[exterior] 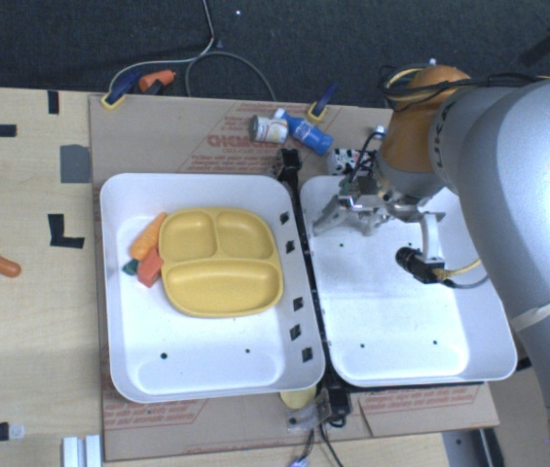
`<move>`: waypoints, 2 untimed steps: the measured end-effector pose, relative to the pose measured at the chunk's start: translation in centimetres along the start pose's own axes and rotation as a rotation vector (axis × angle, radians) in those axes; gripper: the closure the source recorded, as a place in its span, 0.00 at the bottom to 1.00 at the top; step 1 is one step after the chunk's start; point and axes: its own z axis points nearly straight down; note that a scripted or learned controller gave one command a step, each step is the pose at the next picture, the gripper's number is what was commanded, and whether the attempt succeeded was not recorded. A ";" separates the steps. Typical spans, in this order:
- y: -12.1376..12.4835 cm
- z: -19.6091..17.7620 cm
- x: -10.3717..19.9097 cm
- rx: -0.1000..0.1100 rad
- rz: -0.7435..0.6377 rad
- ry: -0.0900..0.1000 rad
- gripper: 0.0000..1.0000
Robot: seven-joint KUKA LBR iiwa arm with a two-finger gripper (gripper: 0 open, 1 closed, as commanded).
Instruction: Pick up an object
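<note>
Sitting in the left bin [128, 358], the yellow plate [221, 261] looks light, stiff and slick; its raised rim seems the best hold. An orange carrot [145, 238] touches the plate's left edge. Right of the plate, the pincer [352, 207] hangs released, gripping nothing.

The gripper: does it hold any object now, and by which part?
Nothing is seen held. The gripper is low over the right bin, with no object between its fingers.
</note>
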 end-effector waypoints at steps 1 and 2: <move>1.9 0.1 0.1 0.010 0.001 -0.001 0.00; -1.3 -0.1 0.2 0.001 0.003 -0.001 0.00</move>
